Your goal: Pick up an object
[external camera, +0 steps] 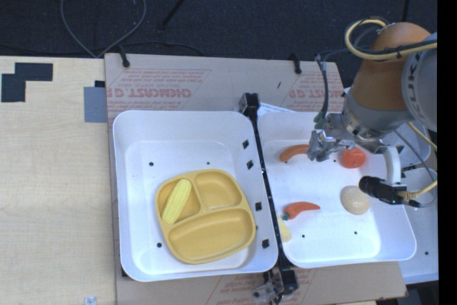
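My gripper point(323, 148) hangs low over the back of the right bin point(389, 248). Just to its left lies an orange curved piece point(291, 152), whose right end reaches the gripper. A red round object point(353, 158) sits close on the gripper's right. Further forward lie a cream egg-shaped object point(355, 200) and a red-orange pepper-like piece point(301, 208). A small yellow item point(285, 231) peeks out beside the divider. I see nothing lifted off the bin floor.
The left bin point(136, 153) holds a yellow divided plate point(214, 236) with a corn cob point(176, 201) in one section. A black divider point(261, 182) separates the bins. The arm's orange band point(389, 61) and cables crowd the right bin's far right side.
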Controlling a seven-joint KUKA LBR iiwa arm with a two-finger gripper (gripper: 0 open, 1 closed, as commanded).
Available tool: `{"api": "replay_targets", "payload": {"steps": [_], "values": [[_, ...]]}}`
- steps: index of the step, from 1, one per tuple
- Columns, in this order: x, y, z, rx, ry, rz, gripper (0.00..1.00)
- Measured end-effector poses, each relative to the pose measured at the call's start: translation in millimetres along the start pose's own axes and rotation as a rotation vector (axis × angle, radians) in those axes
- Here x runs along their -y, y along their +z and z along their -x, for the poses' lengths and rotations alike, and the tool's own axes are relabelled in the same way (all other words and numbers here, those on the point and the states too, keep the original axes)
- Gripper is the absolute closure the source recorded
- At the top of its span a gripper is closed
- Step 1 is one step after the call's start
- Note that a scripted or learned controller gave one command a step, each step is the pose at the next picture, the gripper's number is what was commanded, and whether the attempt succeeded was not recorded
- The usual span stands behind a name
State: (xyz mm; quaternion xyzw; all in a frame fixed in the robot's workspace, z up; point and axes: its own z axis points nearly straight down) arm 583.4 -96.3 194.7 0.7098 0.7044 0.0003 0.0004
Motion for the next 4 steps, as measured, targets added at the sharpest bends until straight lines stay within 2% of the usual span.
{"api": "replay_targets", "payload": {"steps": [1, 2, 3, 4], "values": [[-0.8, -49.4, 1.3, 0.0, -0.008, 0.002, 1.0], [10.8, -36.6, -54.7, -0.002, -0.011, -0.006, 1.0], [18.2, -26.5, -99.7, -0.001, -0.01, -0.006, 1.0], [26.2, -32.3, -161.3, -0.002, -0.013, -0.004, 1.0]]}}
